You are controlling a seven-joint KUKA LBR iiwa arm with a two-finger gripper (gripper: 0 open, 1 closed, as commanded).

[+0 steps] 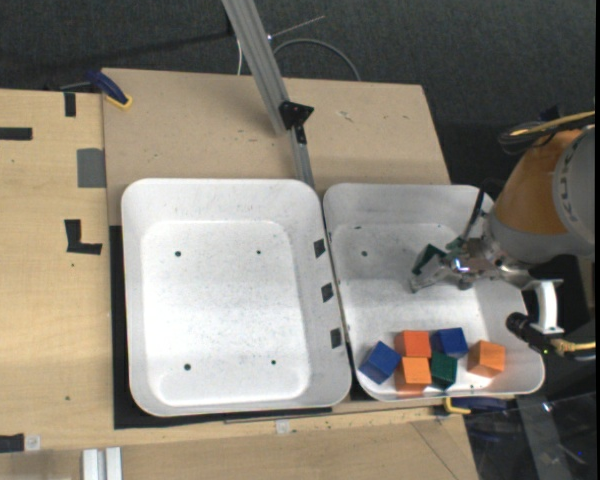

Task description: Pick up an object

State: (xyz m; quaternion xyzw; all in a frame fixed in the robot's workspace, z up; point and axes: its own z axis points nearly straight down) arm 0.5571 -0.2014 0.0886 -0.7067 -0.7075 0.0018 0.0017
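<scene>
1. Bench (pixel 230 118): two white bins side by side, their inner rims touching. The left bin (pixel 220 293) has a bare floor marked by four small dark dots. The right bin (pixel 380 213) has its far half and middle floor unoccupied.
2. Blocks: all cluster along the near edge of the right bin, from near-left toward the near-right corner. Open floor lies between the cluster and the gripper.
3. Count, six blocks: two blue – blue block (pixel 380 361) at the left end of the cluster, tilted, and a second blue block (pixel 449 342) farther right; three orange – orange block (pixel 414 343), a second orange block (pixel 415 370) just in front of it, and a third orange block (pixel 488 357) nearest the right rim; one green block (pixel 442 370).
4. Arm (pixel 555 198): enters over the right rim of the right bin, orange band visible above the wrist.
5. Gripper (pixel 420 273): over the right-centre of the right bin's floor, dark fingers pointing toward the left rim, spread apart with nothing between them. Well apart from the block cluster.
6. A metal pole (pixel 260 53) runs diagonally across the far side of the bench, ending at the far rims where the bins meet.
</scene>
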